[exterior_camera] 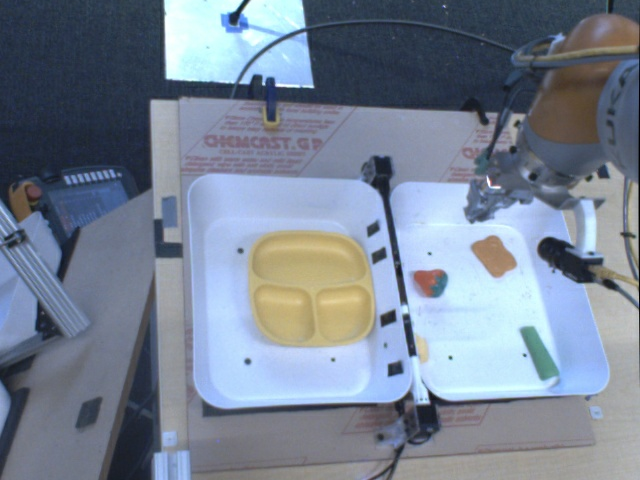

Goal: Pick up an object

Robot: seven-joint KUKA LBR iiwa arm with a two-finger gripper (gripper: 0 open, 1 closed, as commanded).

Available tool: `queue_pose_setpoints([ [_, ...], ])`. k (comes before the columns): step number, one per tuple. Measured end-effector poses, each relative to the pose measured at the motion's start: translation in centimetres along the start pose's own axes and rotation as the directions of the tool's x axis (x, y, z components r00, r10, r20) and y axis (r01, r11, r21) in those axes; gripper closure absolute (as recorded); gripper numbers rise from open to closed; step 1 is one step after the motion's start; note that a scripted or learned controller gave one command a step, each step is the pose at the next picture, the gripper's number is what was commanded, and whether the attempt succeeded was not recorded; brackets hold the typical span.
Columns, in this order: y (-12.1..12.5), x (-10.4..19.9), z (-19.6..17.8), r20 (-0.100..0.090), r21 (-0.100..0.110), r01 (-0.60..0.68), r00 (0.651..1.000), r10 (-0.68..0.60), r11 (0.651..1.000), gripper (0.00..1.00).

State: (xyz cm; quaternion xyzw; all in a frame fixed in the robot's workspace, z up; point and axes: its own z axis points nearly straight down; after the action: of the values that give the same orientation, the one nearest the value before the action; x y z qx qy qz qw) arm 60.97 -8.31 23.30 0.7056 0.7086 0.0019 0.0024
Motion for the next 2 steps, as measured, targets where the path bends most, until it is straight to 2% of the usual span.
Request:
queue_pose_setpoints([
  [2, -0.9, 10.6, 1.4, -0.003, 0.005, 0.005, 1.0, -0.005, 1.0, 1.0],
])
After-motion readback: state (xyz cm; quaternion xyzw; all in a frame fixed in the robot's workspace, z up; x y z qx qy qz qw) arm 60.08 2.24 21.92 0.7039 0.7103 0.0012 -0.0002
